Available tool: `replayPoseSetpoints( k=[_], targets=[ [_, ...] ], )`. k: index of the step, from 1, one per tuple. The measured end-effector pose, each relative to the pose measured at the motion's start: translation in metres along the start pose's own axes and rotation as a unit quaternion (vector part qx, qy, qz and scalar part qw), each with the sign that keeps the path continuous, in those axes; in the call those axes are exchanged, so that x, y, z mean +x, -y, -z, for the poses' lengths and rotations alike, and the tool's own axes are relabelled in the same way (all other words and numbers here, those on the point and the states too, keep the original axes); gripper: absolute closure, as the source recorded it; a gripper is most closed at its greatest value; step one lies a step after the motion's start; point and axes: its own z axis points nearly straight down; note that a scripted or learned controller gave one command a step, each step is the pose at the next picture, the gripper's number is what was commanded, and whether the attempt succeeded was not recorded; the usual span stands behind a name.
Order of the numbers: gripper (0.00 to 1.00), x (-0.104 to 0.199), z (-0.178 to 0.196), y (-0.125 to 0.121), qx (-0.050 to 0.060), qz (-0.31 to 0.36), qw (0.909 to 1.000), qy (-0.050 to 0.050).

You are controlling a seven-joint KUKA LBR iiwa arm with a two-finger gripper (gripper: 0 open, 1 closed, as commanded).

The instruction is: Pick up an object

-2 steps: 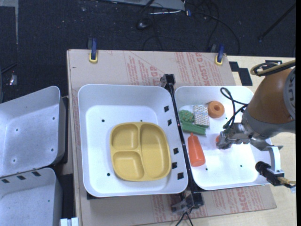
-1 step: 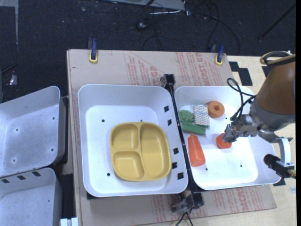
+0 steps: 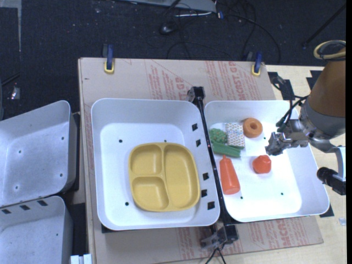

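Note:
The right bin (image 3: 286,202) holds several small objects. A red round piece (image 3: 262,164) lies near its middle, an orange carrot-like stick (image 3: 229,175) at its left side, an orange ring (image 3: 252,127) toward the back, a green piece (image 3: 223,145) and a speckled white block (image 3: 235,135) beside it. My gripper (image 3: 274,146) hangs over the bin's right half, just up and right of the red piece, with nothing visibly between its fingers. The dark fingertips are too small to read.
The left bin (image 3: 110,147) holds a yellow divided plate (image 3: 164,176). A black divider clip strip (image 3: 208,147) runs between the two bins. Spare white bins (image 3: 33,147) lie off the bench at left. The arm's orange band (image 3: 330,87) rises at the right.

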Motion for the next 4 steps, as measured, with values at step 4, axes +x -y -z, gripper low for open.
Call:
replayPoseSetpoints(
  k=[4],
  targets=[
    [1.0, 0.135, 0.022, 0.014, 0.003, 0.002, 1.0, -0.001]
  ],
)
